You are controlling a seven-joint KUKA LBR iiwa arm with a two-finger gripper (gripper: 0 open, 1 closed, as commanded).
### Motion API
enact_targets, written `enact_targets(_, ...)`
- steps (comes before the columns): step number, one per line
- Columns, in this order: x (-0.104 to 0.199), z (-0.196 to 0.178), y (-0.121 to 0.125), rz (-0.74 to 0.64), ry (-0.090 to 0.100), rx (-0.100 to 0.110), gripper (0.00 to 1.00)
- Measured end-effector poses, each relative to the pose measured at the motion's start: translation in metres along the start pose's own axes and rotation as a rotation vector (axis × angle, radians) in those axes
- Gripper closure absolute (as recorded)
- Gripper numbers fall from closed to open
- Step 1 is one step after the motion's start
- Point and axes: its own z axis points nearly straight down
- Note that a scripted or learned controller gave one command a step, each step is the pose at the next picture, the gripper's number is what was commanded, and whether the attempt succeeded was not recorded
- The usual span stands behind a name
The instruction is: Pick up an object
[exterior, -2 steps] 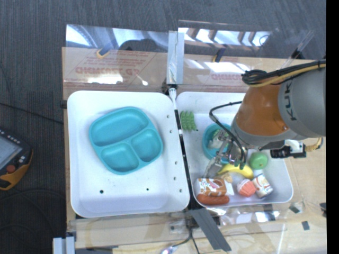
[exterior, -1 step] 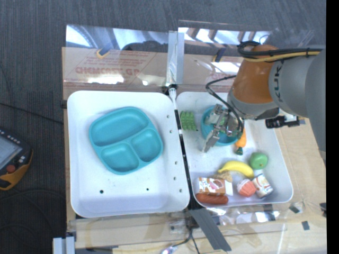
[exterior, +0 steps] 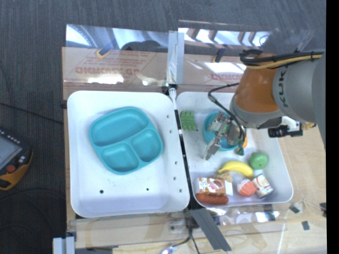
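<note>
My gripper (exterior: 218,142) hangs low in the right bin (exterior: 280,165), over a teal round object (exterior: 213,125) that it partly hides. Its fingers point down-left and look slightly apart, with nothing seen between them. Just below lie a yellow banana (exterior: 237,168) and a green apple (exterior: 258,160). Along the bin's front edge sit a snack packet (exterior: 211,184), a hot dog (exterior: 212,198) and two small cups (exterior: 255,186). A green ridged piece (exterior: 188,120) rests at the bin's left wall.
The left bin (exterior: 90,194) holds a teal divided plate (exterior: 126,138). A divider ridge (exterior: 180,142) separates the two bins. The arm's orange band and grey body (exterior: 275,89) cover the right bin's far corner. A handheld controller (exterior: 11,160) lies off the bench at left.
</note>
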Motion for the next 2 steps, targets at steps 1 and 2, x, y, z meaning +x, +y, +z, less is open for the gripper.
enact_targets(1,0.012,0.000,-0.006,0.041,-0.002,-0.002,0.00)
enact_targets(2,0.011,0.000,0.006,0.081,0.002,0.002,0.00)
